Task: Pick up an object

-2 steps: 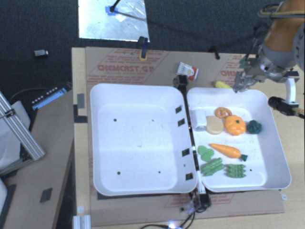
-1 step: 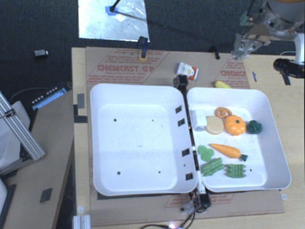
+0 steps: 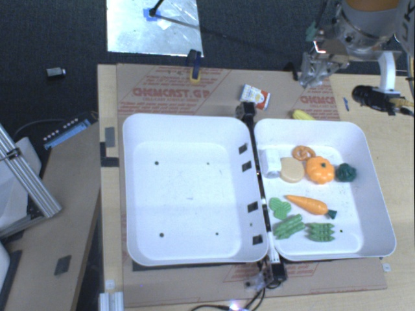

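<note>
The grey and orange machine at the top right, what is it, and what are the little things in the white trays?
That is a robot arm, seen from a camera fixed above the bench. Its gripper, a two-finger claw, hangs above the bench behind the right bin; nothing shows between its fingers. That bin holds toy food: a carrot, a pumpkin, a pretzel, green beans and more. The left bin sits beside it. The job is to pick one object up.

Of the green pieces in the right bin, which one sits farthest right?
The dark green broccoli-like piece, right of the orange pumpkin. The other green pieces lie lower, beneath the carrot.
</note>
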`<state>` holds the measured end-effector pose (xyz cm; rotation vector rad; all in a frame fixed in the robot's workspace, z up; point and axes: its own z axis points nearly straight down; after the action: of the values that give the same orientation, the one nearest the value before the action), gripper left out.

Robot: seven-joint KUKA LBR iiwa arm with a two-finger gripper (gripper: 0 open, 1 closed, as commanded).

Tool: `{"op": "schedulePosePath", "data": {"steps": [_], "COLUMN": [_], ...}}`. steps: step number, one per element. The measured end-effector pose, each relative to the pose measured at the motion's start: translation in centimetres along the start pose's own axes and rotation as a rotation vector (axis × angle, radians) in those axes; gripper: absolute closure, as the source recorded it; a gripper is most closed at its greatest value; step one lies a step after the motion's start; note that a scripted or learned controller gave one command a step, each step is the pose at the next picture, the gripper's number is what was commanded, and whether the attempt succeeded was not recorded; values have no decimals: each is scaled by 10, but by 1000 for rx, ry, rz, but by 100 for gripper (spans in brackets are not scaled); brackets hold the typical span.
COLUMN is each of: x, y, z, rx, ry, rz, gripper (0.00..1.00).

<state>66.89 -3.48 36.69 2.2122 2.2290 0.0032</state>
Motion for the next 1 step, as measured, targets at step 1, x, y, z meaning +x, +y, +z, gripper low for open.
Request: {"op": "schedulePosePath", "data": {"steps": [1], "x": [21], "y": [0], "z": [-10], "rx": [-1], "ry": [-1], "rz": [1], "gripper": [100]}}
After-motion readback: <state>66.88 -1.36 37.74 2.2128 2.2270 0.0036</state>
